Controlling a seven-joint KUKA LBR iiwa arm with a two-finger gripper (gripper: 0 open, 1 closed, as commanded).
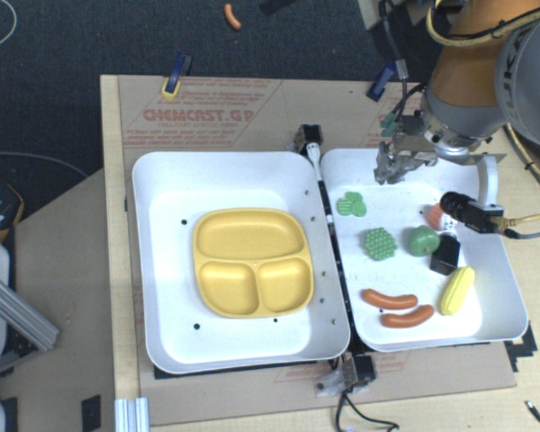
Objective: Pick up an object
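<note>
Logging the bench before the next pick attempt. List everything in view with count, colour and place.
left bin: one, white, left half of the bench
right bin: one, white, right half of the bench
divided plate: one, yellow, middle of left bin
green toy foods: three, green, centre of right bin
sausages: two, red-orange, near side of right bin
corn cob: one, yellow, right of the sausages
black block: one, black, above the corn cob
small orange piece: one, orange, on the dark floor beyond the bench
clamps: two, blue, far edge of the bench
arm: one, grey and orange, from the right
gripper: one, over right bin's far side
</note>
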